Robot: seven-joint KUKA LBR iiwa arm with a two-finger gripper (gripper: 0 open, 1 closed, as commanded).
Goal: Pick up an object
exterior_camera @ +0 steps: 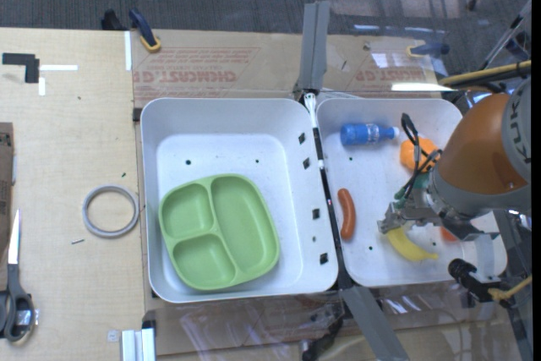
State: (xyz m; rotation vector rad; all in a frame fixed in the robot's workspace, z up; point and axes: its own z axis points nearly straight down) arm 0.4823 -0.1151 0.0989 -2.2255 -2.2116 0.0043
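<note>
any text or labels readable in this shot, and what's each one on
Red print on the cardboard sheet behind the bins: it appears upside down and blurred, so I cannot read it with confidence.
More red print on the cardboard behind the right bin: too blurred to read.
Label on the blue bottle: too small to read.
Dark letters on the arm's orange band: cut off at the edge, unreadable.

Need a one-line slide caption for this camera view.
KUKA arm's end effector low over the right bin, just above a yellow banana; hot dog and blue bottle nearby, green plate in left bin.
</note>
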